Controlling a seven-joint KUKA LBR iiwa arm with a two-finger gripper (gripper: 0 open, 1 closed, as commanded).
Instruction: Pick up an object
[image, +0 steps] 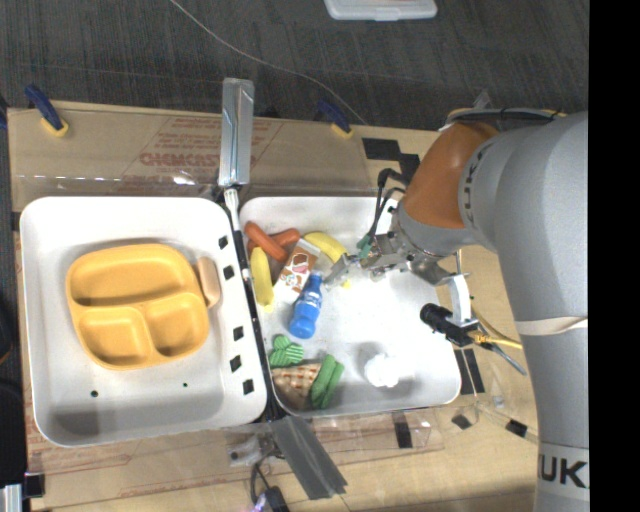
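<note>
In the right bin (440, 385), toys crowd the left side: a blue bottle (306, 309), a yellow banana (323, 245), an orange hot dog (271, 239), a small brown carton (297, 269), green pieces (325, 380) near the front. The gripper (352, 262) hangs low just right of the banana and carton; its fingers look slightly apart, perhaps gripping nothing, though the view is unclear. The left bin (45, 395) holds a yellow divided tray (136, 303)
</note>
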